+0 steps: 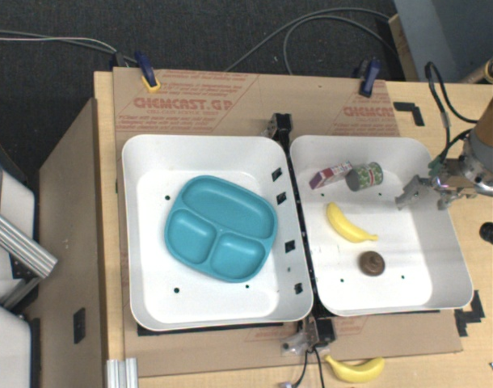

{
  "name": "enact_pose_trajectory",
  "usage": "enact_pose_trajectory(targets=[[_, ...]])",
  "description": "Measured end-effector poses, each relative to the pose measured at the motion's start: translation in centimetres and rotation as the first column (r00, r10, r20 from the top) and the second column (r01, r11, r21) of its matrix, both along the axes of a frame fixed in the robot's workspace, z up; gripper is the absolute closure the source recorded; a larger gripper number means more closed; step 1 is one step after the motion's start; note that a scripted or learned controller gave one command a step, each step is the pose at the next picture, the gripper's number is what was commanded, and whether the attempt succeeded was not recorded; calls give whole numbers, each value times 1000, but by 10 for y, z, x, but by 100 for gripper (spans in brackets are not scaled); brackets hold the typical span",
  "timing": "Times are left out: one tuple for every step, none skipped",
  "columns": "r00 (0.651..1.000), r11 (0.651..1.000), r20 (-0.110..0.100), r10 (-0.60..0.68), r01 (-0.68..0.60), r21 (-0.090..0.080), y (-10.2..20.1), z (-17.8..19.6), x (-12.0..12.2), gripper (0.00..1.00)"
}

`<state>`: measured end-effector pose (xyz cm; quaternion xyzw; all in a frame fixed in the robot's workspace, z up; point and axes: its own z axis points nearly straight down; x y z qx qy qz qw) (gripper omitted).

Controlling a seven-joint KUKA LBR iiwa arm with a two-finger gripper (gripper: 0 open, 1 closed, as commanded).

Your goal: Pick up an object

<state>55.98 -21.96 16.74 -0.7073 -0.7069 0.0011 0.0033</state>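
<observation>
While the gripper (425, 191) hangs at the three o'clock edge of the right bin (440, 289), its two fingers are spread apart and pinch nothing. Four things lie in that bin: a yellow banana (349, 224) near the middle, a brown round object (372, 263) at five o'clock from it, and, at twelve o'clock, a small green can (365, 175) just beside a pink-and-white packet (330, 175). From the gripper the banana lies toward eight o'clock, a clear gap apart, its long axis running from ten o'clock to four o'clock. The can lies toward nine to ten o'clock and looks the nearest candidate. A grasp across the banana's short width probably suits best. The left bin (141, 217) holds a teal divided plate (220, 228).
</observation>
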Motion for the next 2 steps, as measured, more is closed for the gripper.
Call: enact_pose_trajectory(targets=[[1000, 1000, 0, 1, -1, 0, 1, -63, 2, 0], [1000, 1000, 8, 1, -1, -2, 0, -48, 4, 100]])
